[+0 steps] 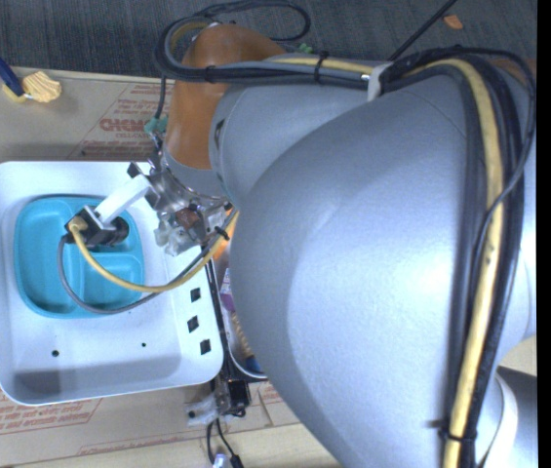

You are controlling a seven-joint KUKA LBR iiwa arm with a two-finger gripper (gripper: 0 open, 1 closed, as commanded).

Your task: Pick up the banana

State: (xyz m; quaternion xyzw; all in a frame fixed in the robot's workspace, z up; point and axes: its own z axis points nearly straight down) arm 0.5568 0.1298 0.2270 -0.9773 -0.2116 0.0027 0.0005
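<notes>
In left bin (90, 364) a tray (46, 261), hand (182, 220) above its right side

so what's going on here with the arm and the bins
The grey arm reaches in from the right, with its gripper down at the right rim of the left white bin. A blue tray lies in that bin. Whether the gripper holds anything cannot be told from here.

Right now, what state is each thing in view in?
Left bin: upright, holds the blue tray.
Blue tray: open side up, flat on the bin floor.
Gripper: hovering over that bin's right side.
Yellow item: lying on cardboard, outside the bins.
</notes>
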